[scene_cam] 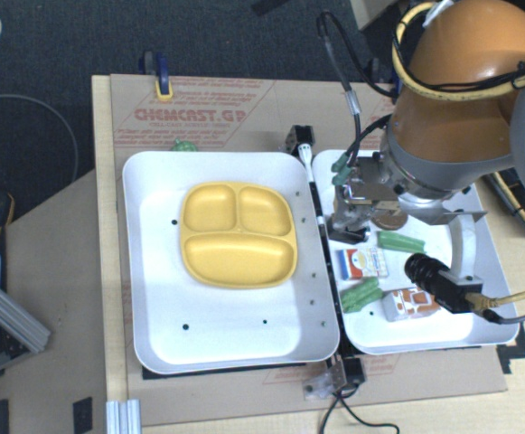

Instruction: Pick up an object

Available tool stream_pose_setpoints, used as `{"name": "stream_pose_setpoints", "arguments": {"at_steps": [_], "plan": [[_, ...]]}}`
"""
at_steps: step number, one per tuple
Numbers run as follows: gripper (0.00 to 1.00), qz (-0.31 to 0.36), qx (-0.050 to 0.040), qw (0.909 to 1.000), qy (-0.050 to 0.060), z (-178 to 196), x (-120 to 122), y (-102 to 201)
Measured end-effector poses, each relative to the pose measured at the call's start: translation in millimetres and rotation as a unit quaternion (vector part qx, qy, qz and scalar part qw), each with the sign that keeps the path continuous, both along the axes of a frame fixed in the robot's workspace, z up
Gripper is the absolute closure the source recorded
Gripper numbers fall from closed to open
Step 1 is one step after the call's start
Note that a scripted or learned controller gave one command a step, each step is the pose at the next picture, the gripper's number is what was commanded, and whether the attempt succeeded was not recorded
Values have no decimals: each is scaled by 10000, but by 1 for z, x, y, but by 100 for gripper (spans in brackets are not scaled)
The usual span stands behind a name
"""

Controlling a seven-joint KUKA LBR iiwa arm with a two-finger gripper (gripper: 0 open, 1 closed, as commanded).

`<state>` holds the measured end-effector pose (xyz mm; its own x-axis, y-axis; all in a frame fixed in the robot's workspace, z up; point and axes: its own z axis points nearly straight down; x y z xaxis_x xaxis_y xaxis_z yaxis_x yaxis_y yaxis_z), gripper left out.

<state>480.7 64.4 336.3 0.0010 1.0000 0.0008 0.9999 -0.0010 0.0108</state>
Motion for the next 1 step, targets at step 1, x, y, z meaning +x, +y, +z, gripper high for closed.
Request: {"name": "stream_pose_setpoints", "arguments": {"at_steps": [1], "plan": [[100,-24,-11,10000,14,41,-1,-52]]}}
